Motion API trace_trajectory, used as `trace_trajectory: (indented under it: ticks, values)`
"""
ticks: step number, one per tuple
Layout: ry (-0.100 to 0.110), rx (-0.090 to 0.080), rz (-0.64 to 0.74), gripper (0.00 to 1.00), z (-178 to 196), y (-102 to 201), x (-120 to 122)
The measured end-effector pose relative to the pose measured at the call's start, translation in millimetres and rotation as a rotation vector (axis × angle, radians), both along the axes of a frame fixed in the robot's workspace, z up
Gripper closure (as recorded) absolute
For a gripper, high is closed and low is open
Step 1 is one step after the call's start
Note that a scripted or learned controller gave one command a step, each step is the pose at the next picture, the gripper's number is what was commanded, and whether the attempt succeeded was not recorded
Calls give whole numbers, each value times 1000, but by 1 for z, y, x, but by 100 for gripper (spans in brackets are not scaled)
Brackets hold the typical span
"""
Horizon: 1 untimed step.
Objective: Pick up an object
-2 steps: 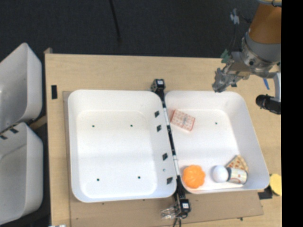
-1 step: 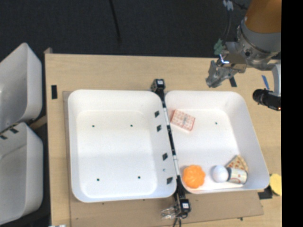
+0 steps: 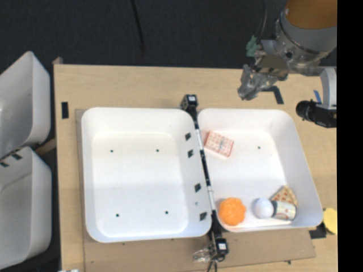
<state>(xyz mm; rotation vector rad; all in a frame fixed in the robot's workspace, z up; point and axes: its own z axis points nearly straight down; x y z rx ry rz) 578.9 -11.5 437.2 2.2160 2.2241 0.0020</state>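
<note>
The hand [image 3: 253,88] hangs above the right bin's [image 3: 295,126] far rim; its grip can't be told. An orange ball [image 3: 232,211], a white ball [image 3: 262,208] and a patterned card [image 3: 218,144] lie in that bin.

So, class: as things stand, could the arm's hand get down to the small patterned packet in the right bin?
Probably yes. The packet lies flat on the bin floor, apart from the other things and with nothing over it. The hand hangs above the bin's far rim, so the way down looks free.
</note>
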Motion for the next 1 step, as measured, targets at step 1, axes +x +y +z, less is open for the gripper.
trace_trajectory:
  ticks: [1]
  values:
    - [2, 0, -1, 100, -4, 50, -10]
